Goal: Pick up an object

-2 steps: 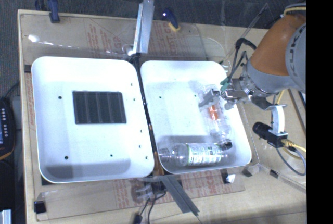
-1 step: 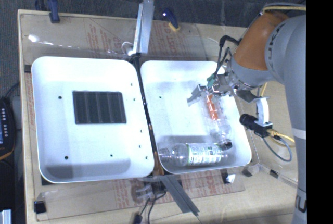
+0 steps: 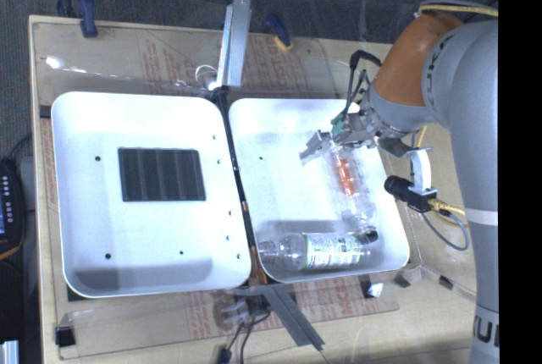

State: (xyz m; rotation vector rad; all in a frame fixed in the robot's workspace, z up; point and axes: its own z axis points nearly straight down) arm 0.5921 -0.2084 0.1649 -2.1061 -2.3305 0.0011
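Right bin: 2 clear bottles. Orange-cored bottle mid-bin, top under gripper; finger state cannot be told. Labelled bottle at near wall. Risk: slick, round plastic rolling away.

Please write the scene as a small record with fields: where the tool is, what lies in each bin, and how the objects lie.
tool: over the upper part of the right bin
right bin: two clear bottles
bottle with orange inside: lies just below the tool, toward the right wall
bottle with label: lies on its side along the near wall
left bin: a dark ribbed panel
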